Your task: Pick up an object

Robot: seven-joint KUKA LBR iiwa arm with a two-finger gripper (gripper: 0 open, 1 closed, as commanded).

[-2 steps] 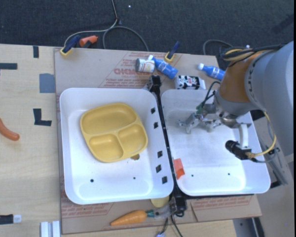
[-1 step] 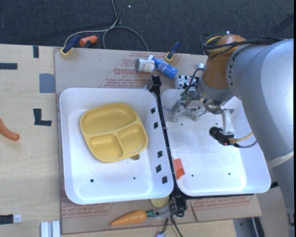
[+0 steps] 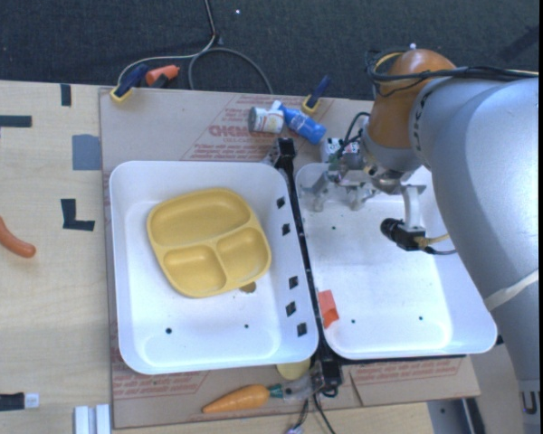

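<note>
The arm (image 3: 471,152) leans in over the right bin (image 3: 389,333), its gripper (image 3: 337,188) down near that bin's far left corner, close to the divider between the two bins. From here I cannot tell how the gripper is set, or whether it has anything; nothing shows in it. So the pick looks not yet done.

What it could take is spread about. A yellow divided plate (image 3: 208,240) lies flat in the left bin (image 3: 136,333), towards its far half. A small orange piece (image 3: 328,307) sits by the right bin's left wall, nearer the front. A white and blue bottle (image 3: 285,120) lies on its side on the cardboard beyond the bins. A carrot (image 3: 235,399) lies at the worktop's front edge, and a sausage (image 3: 12,236) lies well apart on the left of the worktop (image 3: 36,315).

I judge the task is in its early part: the arm is placed low in the right bin, but a grasp and a lift are both left to do.
</note>
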